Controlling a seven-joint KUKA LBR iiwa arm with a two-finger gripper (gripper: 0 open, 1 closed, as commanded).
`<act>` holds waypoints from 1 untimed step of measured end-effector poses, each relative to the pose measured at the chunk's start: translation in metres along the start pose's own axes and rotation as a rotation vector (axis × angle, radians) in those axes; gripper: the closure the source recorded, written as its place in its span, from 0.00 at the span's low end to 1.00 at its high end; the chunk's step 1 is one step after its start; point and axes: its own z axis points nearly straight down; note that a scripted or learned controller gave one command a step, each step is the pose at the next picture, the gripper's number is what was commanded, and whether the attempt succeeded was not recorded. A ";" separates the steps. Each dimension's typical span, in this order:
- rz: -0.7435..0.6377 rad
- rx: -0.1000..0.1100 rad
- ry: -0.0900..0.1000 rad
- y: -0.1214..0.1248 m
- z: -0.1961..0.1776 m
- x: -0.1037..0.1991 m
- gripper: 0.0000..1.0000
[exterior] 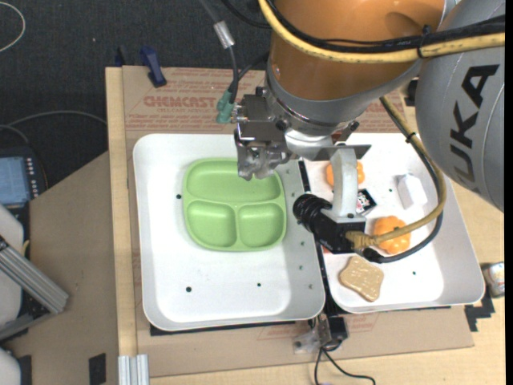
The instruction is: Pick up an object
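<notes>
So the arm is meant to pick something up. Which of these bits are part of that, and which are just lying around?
Part of the job:
- pincer, over the green plate's top edge
- green divided plate, left bin
- toast-shaped piece, right bin
- orange toy, right bin
- small white block, right bin

Just lying about:
- blue clip on the cardboard
- cables at the bench's front edge
</notes>
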 end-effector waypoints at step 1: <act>0.015 0.009 -0.005 0.000 0.028 -0.069 1.00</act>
